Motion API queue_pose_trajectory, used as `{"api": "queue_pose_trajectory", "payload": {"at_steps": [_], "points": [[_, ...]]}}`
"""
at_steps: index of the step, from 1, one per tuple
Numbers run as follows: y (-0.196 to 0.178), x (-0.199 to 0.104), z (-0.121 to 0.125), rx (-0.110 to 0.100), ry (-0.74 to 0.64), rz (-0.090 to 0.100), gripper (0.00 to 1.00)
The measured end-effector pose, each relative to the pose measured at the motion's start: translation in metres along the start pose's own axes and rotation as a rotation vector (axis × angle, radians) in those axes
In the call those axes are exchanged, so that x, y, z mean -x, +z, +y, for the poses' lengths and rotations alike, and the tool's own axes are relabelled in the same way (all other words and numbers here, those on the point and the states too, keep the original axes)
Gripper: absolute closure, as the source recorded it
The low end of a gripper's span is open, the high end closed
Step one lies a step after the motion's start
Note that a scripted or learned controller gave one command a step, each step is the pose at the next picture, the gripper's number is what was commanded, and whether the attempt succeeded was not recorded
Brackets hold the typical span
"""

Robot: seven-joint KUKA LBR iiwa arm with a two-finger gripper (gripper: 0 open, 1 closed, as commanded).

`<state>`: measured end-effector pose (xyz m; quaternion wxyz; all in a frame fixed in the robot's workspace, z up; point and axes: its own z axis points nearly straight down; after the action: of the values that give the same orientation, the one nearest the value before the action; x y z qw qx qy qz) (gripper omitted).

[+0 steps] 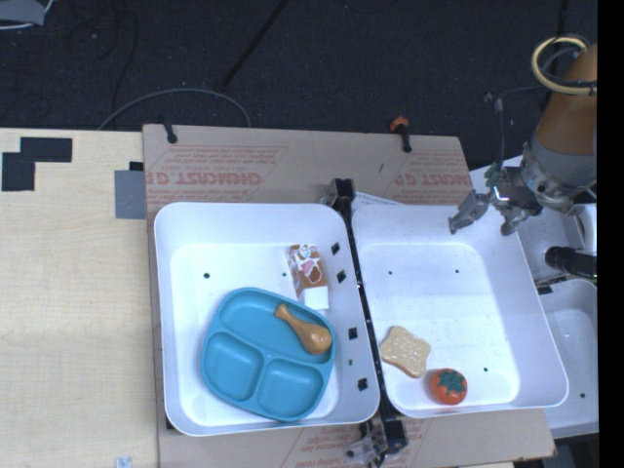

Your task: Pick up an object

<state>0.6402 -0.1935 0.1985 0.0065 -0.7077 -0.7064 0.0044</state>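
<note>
Nearest, at five o'clock in the right bin (546, 359), sits a toy tomato (448, 386), with a toast slice (405, 350) just beside it at its ten o'clock. Both look like light, stiff plastic; the tomato is round and likely slippery, so pinch across its middle. In the left bin (180, 261), a drumstick (304, 329) lies on a blue divided tray (244, 369). Farther, at two o'clock, the gripper (486, 214) hovers with fingers apart, holding nothing.

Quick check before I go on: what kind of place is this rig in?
Likely a robotics lab test bench: two white bins clamped on cardboard, toy food such as a tomato and drumstick, loose cables on dark floor.
</note>
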Motion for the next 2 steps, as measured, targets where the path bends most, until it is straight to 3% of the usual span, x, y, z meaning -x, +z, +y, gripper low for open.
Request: {"api": "queue_pose_trajectory", "payload": {"at_steps": [1,2], "points": [[-0.009,0.000,0.003,0.015,-0.002,-0.003,0.00],[0.055,-0.001,0.002,0.009,-0.003,-0.002,0.00]]}}
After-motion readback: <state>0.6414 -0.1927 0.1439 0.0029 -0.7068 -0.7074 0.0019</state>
